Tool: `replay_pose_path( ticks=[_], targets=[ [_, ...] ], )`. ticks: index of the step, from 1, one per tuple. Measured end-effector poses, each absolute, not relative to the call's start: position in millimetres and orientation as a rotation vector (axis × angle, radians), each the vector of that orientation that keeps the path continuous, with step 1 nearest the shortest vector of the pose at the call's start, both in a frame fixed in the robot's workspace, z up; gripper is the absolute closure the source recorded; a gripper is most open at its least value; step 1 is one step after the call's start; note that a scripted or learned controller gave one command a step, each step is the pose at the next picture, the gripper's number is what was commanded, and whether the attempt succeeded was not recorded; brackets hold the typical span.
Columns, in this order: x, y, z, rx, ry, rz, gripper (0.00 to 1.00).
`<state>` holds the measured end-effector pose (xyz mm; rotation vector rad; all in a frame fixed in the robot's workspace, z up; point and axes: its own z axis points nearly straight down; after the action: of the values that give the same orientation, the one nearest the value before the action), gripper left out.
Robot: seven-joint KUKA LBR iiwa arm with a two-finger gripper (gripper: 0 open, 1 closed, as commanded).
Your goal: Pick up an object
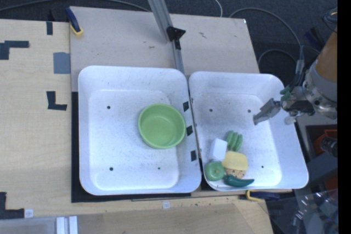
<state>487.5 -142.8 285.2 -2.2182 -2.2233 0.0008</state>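
Hovering gripper (267,111) sat over right bin (219,85) edge; finger state couldn't be told, nothing seen held. Toys (235,163) clustered below-left of it, near front wall. Judged light, hard, slippery; white block's (219,147) flat sides likely best.

Bowl (162,126): lime green, plain
Bins (96,118): white, dark-speckled
Block (219,148): white
Ridged piece (235,141): green, at block's 2 o'clock
Chunk (236,162): yellow
Ball (214,171): green
Bench (126,41): tan
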Motion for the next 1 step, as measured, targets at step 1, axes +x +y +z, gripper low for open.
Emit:
replay_pose_path(
  ticks=[1],
  targets=[
    [487.5,-142.9,285.3,-2.219,-2.223,0.001,0.00]
  ],
)
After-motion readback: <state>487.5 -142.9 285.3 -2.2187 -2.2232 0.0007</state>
